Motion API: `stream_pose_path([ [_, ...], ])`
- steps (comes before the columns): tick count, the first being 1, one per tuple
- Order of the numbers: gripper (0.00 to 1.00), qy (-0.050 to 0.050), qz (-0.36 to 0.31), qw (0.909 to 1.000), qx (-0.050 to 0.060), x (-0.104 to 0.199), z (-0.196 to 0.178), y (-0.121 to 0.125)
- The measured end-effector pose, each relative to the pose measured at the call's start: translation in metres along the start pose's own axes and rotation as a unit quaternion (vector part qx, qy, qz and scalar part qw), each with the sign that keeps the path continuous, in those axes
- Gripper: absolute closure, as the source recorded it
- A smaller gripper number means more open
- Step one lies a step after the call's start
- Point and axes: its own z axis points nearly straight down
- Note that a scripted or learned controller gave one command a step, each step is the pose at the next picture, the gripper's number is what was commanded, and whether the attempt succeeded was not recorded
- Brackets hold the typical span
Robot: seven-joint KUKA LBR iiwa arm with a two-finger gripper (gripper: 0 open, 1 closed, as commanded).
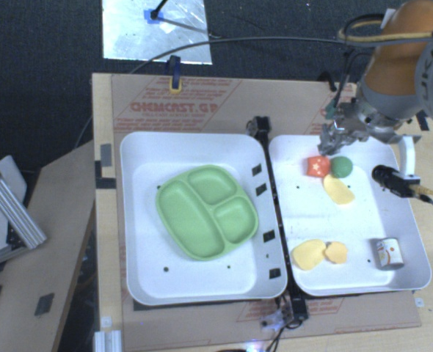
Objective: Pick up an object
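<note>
The left bin (139, 270) is holding a green divided plate (206, 211), which is lying at a slant near its middle. The right bin (415, 259) is carrying the smaller pieces: a yellow piece (309, 254) touching an orange piece (336, 253) near the front, a small can (387, 253) lying near the front right corner, and a yellow slice (339, 191) just below a red ball (318, 166) and a green ball (341, 167), which are sitting side by side. The gripper (334, 144) is hanging just above those two balls; whether it is released or clenched cannot be told.
</note>
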Motion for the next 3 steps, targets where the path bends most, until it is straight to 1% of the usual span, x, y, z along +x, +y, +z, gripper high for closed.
stream_pose_path([
  [1,1.00,0.001,-0.001,1.0000,0.001,0.056,0.014,0.005],
  [2,1.00,0.001,-0.001,1.0000,0.000,0.103,0.007,0.009],
  [3,1.00,0.000,0.000,1.0000,0.000,0.148,0.015,0.019],
])
